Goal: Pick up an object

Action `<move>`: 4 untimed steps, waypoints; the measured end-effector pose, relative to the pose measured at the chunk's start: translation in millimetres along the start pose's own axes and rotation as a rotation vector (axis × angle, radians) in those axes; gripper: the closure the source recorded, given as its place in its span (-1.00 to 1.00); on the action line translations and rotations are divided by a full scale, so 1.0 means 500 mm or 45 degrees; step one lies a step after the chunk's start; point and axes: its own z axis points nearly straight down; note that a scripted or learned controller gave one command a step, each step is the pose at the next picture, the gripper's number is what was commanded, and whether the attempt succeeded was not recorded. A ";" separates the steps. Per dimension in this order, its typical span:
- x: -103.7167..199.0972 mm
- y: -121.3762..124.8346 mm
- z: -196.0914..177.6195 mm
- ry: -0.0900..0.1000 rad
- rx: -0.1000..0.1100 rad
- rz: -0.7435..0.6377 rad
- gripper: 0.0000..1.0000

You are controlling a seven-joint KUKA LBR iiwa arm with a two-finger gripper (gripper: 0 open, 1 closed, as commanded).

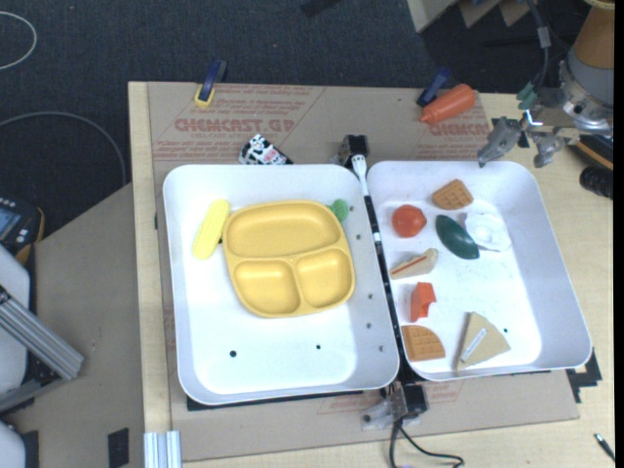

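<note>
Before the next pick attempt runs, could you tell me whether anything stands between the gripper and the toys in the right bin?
Nothing visible: the gripper is at the right white bin's far rim.

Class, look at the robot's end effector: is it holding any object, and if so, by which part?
Nothing is held. The end effector hangs above the far right corner of the right bin, with no object between its fingers; the toy foods lie in the bin.

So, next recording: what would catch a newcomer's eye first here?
The big yellow divided tray in the left bin, with a yellow piece lying along its left side. Then the scatter of small toy foods in the right bin, the red tomato brightest. The gripper hangs above that bin's far right corner.
</note>
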 end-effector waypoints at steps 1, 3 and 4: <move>0.001 0.004 -0.019 -0.004 -0.019 -0.004 -1.00; 0.032 0.010 0.200 -0.001 -0.010 -0.004 -1.00; 0.033 0.010 0.306 -0.002 -0.011 -0.005 -1.00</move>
